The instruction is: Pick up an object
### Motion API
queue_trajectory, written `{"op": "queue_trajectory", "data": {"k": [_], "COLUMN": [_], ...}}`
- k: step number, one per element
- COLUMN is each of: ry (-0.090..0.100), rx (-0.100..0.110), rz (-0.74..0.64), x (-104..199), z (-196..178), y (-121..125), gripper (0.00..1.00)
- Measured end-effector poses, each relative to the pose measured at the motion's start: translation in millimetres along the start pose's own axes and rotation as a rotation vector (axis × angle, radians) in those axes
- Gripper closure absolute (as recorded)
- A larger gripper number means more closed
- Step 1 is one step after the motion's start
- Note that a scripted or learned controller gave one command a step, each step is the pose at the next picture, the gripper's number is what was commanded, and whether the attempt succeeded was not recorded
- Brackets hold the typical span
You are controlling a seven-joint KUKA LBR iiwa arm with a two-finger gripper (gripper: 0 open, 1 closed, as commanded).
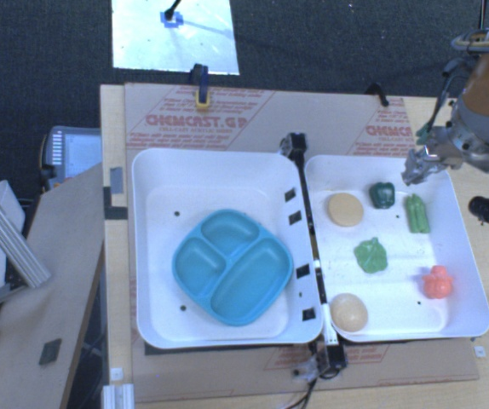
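Note:
The right bin (462, 254) holds several small food toys: a tan round piece (344, 209), a dark green pepper (382, 195), a light green long vegetable (416, 213), a green leafy piece (370, 255), an orange-red fruit (437, 283) and a cream egg-like piece (348, 311). My gripper (417, 168) hangs at the bin's back right edge, above and right of the dark green pepper. Nothing shows between its tips.
The left bin (155, 177) holds a blue divided plate (231, 266). A black divider (306, 228) runs between the two bins. Cardboard lies under both bins, with a yellow clamp (201, 92) at the back.

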State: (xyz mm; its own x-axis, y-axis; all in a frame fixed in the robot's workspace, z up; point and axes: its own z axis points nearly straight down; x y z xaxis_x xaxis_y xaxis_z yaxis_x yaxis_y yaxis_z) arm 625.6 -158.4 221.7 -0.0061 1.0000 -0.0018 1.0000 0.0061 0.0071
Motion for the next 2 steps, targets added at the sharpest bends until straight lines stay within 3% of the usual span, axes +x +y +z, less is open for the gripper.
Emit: {"op": "queue_trajectory", "data": {"k": [1,2], "ry": [0.001,0.003], "rx": [0.002,0.007], "rz": [0.0,-0.003], "x": [-0.1,56.1], "z": [-17.6,-9.6], "y": [1.3,0.2], "gripper": [1.0,1.0]}}
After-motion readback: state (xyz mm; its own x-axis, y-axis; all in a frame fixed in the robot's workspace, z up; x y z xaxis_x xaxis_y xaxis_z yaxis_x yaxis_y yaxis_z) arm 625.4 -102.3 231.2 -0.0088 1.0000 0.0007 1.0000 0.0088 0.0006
